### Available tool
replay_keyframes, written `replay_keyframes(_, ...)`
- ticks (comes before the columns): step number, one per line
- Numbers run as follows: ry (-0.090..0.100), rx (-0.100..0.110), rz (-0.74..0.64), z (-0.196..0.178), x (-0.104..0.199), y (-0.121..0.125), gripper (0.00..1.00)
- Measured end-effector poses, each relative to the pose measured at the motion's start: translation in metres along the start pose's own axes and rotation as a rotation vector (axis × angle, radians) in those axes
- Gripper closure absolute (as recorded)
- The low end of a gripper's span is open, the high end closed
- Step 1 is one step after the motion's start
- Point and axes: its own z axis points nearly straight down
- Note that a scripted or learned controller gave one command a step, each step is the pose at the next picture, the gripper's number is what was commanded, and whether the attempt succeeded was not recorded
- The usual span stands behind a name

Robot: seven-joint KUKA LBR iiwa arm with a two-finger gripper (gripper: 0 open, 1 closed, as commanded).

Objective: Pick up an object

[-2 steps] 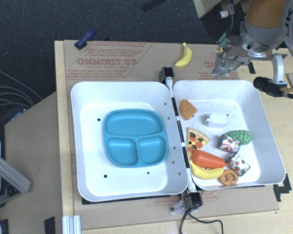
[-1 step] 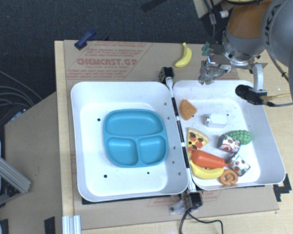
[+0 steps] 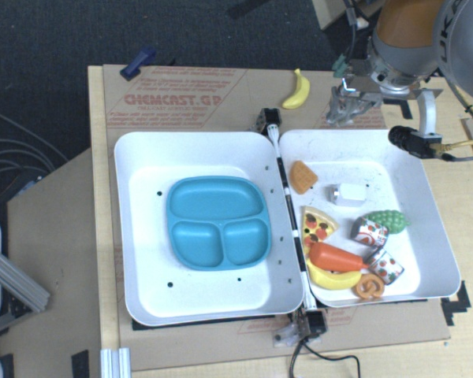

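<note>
The gripper (image 3: 348, 107) hangs just past the far rim of the right bin (image 3: 426, 211), over the brown board (image 3: 181, 101). Its metal fingers (image 3: 340, 109) point down and seem to stand a little apart with nothing between them, touching no object.

Taking the right bin as landmark, from left to right: the left bin (image 3: 134, 211), of smooth white plastic with rounded corners, lies against its left wall. In it rests a blue tray (image 3: 217, 220), glossy, rounded and split into three wells. Beyond the right bin's far-left corner a small yellow banana (image 3: 297, 91), curved and smooth, lies on the board.

Inside the right bin the toy foods gather toward the near left. A tan, biscuit-like piece (image 3: 303, 176) lies near the left wall. Nearer, a pizza wedge (image 3: 318, 225) with red dots lies flat. Below it an orange carrot (image 3: 337, 255) rests upon a second banana (image 3: 335, 278). A small white block (image 3: 348, 193) sits near the middle. A brown ring like a pretzel (image 3: 370, 287) lies at the near rim. Two printed cans (image 3: 370, 231) (image 3: 386, 266) lie tilted, and a knobbly green piece (image 3: 389, 220) touches the farther one.
</note>
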Motion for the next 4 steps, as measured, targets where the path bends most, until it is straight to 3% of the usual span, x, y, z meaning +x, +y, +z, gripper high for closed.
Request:
replay_keyframes(2,0.001,0.003,0.000,-0.007,0.023,0.000,1.00)
replay_keyframes(4,0.000,0.000,0.001,-0.012,0.013,0.000,1.00)
